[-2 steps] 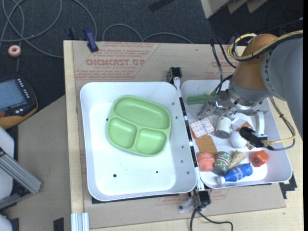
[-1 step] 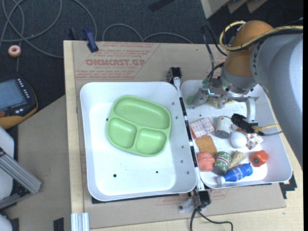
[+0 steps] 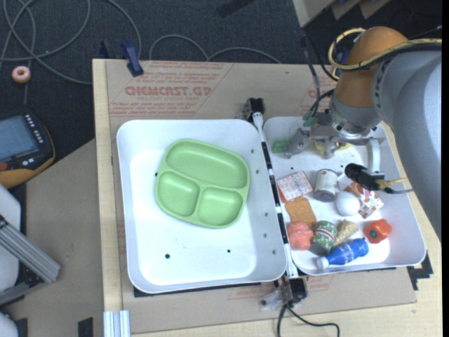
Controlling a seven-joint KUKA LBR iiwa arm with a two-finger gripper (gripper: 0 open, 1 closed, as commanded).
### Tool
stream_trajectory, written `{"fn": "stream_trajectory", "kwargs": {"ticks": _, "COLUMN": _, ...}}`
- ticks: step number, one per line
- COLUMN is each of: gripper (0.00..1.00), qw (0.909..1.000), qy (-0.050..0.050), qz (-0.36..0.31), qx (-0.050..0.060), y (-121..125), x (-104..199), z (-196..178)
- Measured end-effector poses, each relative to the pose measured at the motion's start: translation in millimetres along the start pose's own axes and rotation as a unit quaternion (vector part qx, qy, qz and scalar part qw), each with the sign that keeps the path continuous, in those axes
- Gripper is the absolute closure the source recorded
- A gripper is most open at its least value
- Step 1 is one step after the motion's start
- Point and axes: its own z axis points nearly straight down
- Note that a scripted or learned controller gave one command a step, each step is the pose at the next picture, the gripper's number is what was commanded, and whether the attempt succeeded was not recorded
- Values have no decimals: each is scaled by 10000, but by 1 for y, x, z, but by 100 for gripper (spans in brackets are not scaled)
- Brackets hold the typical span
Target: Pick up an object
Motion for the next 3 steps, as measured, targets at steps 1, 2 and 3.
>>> {"fn": "stream_trajectory", "kwargs": {"ticks": 1, "gripper": 0, "qw": 9999, "qy": -21, "qz": -18, "qx": -122, "y": -71, "x": -23, "z": -2}}
{"fn": "stream_trajectory", "kwargs": {"ticks": 2, "gripper": 100, "qw": 9999, "qy": -19, "qz": -18, "qx": -134, "y": -71, "x": -22, "z": -12}}
{"fn": "stream_trajectory", "kwargs": {"ticks": 3, "gripper": 100, "qw": 9999, "qy": -15, "qz": -35, "qx": -141, "y": -64, "x": 55, "z": -103}}
